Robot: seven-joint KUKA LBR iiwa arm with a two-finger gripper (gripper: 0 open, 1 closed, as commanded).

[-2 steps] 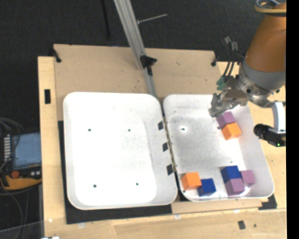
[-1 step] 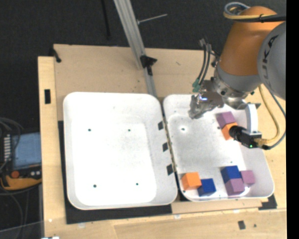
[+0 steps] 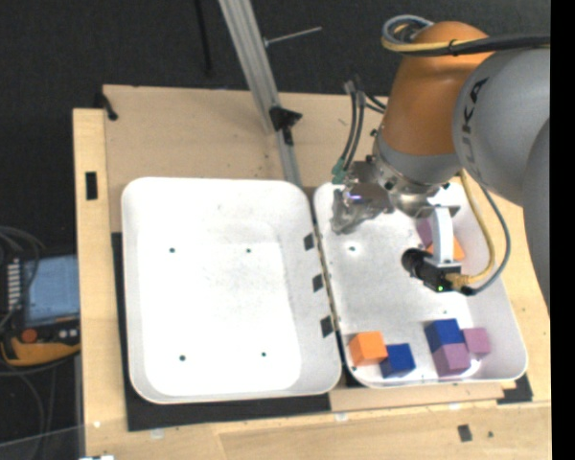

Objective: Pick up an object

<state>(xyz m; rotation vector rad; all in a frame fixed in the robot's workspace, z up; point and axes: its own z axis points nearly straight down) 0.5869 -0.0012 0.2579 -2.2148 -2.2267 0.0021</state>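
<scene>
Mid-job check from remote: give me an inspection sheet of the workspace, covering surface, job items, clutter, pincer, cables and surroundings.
Surface: wooden bench bearing a left shallow white bin and a right shallow white bin.
Job's things: orange cube, small blue cube, larger blue cube, dark purple cube and pale purple cube, grouped at the right bin's near edge.
Clutter: nothing seen.
Pincer: above the right bin's far-left corner, holding nothing visible.
Cables: black cables looping off the wrist.
Surroundings: blue-screened handheld unit on the left.

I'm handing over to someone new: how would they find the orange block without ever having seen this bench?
Look at the right-hand white bin, then along its near edge where a few small blocks sit. The orange block is the leftmost of them, touching a small blue block on its right; it is the only orange one in that row.
</scene>
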